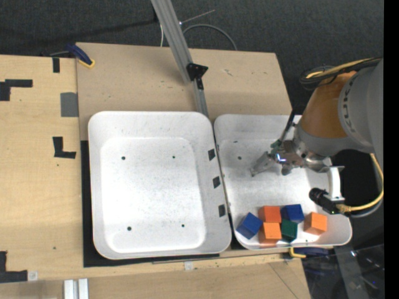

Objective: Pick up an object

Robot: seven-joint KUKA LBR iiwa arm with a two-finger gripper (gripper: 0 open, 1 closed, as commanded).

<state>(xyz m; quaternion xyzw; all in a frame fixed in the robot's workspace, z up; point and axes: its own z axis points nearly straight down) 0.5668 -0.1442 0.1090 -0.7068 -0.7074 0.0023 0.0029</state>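
Two shallow white plastic bins sit side by side on my light wooden surface [37,167]. The left white bin [153,120] takes up the middle of the surface. The right white bin [249,126] touches it along one long edge and holds six small cubes, all bunched along its near edge: two blue, three orange and one green. From the left, a blue cube [249,224] lies nearest the near-left corner. Next come an orange cube [271,213] with a second orange cube [271,231] just in front of it, then a darker blue cube [292,213] with the green cube [288,230] in front. The third orange cube [317,222] sits by the near-right corner. My end effector [262,166] hangs over the bare middle of the right bin, well apart from the cubes, its grey fingers slightly parted and holding nothing.
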